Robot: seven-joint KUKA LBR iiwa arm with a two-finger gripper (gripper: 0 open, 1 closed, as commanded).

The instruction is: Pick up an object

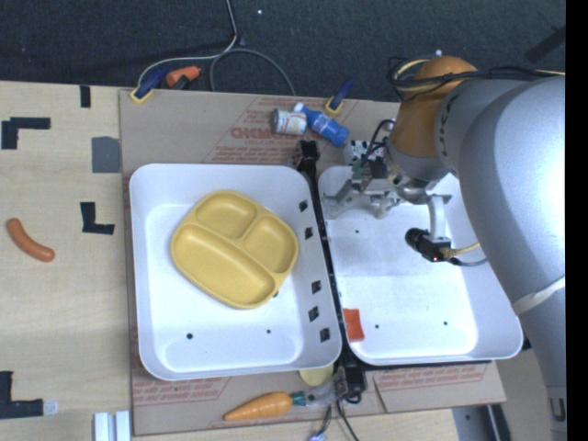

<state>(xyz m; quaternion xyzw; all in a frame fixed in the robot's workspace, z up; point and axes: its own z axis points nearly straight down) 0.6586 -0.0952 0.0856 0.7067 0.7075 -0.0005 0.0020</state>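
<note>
While the grey arm (pixel 514 173) reaches in from the right, its orange band (pixel 418 118) sits above the far edge of the right bin (pixel 413 329), and the gripper (pixel 363 196) hangs over that bin's far left corner, close to the divider between the two bins. Whether it is spread or closed I cannot tell; the metal parts there blur together against the white floor. Nothing can be seen pinched in it.

Inside the left bin (pixel 156 338) lies a yellow plate (pixel 234 246), the one large thing in either bin. It is a pale, mustard-yellow plastic dish with rounded corners, split by raised ridges into three compartments: one long one toward the near left side and two smaller ones toward the far right. It rests flat near the middle of the bin, turned at a slant to the walls, well apart from the gripper.

A small orange tag (pixel 353 324) lies against the left wall of the right bin, toward the near corner.

Outside the bins, a carrot (pixel 259 407) lies on the cardboard by the near edge, a sausage (pixel 29 240) rests on the bench at the far left, and a blue and white bottle (pixel 312 122) lies on its side beyond the far edge of the bins. A blue clamp (pixel 340 95) and an orange-handled clamp (pixel 165 81) grip the cardboard's far edge.
</note>
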